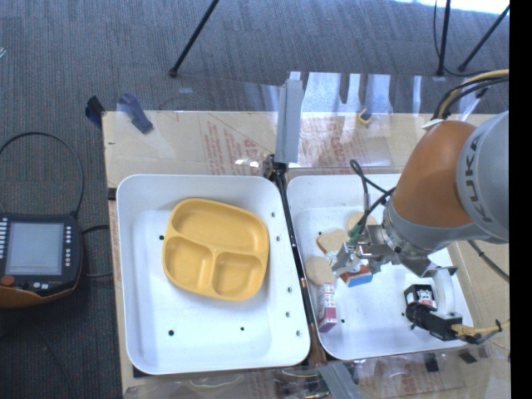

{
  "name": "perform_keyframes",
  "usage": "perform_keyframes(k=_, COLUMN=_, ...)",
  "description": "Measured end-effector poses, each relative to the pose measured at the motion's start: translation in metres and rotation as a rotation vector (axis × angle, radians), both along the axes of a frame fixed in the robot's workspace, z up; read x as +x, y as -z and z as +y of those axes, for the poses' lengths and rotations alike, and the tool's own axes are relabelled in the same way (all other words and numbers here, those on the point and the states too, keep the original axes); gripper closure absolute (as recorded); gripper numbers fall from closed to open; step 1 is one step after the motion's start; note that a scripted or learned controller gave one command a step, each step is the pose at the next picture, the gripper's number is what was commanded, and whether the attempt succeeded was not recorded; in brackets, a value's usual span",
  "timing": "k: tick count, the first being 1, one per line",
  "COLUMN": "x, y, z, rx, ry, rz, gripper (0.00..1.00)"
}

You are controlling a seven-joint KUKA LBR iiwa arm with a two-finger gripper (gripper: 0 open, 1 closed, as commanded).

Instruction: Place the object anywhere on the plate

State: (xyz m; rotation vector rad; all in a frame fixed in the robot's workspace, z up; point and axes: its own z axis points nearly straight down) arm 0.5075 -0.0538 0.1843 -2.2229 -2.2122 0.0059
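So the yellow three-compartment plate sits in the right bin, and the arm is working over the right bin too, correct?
Not quite. The camera view shows the yellow three-compartment plastic plate in the left white bin, not the right. The rest holds: the gripper is over the right white bin.

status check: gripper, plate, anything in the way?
Gripper low in right bin, among small items; finger state unreadable. Yellow plate in left bin, nothing on it. Bin walls between them.
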Motion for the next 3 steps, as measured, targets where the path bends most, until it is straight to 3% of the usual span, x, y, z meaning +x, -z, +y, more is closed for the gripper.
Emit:
perform_keyframes(k=1, x=0.063, y=0.001, z=0.061, rx=-0.001, ry=-0.011, rz=0.002, gripper=1.0)
perform_keyframes(k=2, x=0.067, y=0.001, z=0.144, rx=-0.001, ry=-0.013, rz=0.002, gripper=1.0)
perform_keyframes(k=3, x=0.068, y=0.0, z=0.141, rx=-0.003, ry=-0.01, rz=0.001, gripper=0.0)
